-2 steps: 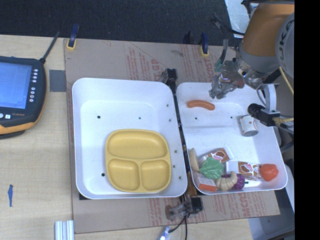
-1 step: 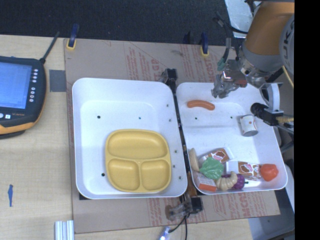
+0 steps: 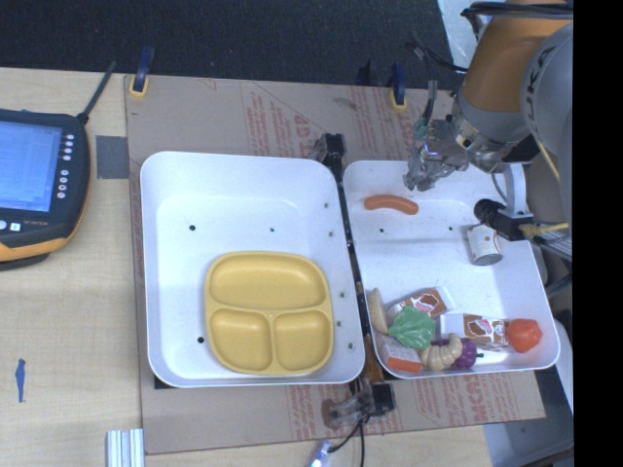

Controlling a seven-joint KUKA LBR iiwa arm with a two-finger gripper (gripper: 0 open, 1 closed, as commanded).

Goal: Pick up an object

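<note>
The camera view shows two shallow white bins set side by side on a cardboard-covered bench, with the arm (image 3: 511, 61) reaching in from the right. The gripper (image 3: 425, 175) is seen low over the far edge of the right bin (image 3: 506, 290), its tip just beyond and to the right of a toy hot dog sausage (image 3: 391, 203) that lies alone on the bin floor. Nothing is seen held by the gripper; how far it is open cannot be told, as the tip is small and blurred. The sausage is judged the likeliest target. A small metal can (image 3: 483, 245) lies on its side further right, and a cluster of toy food, including a green leaf (image 3: 413, 327) and an orange-red piece (image 3: 525, 335), is crowded against the near wall. The left bin (image 3: 175, 212) holds a yellow divided plate (image 3: 269, 311). A tablet controller (image 3: 34, 183) rests at the bench's left. Risks noted: the sausage is low, rounded and narrow, so it could be rolled aside or squeezed out if the descent is off-centre or the closing line is set along its length. The bin's far wall stands close to the gripper, and contact with the rim is judged possible. A shallow descent could close on nothing.
</note>
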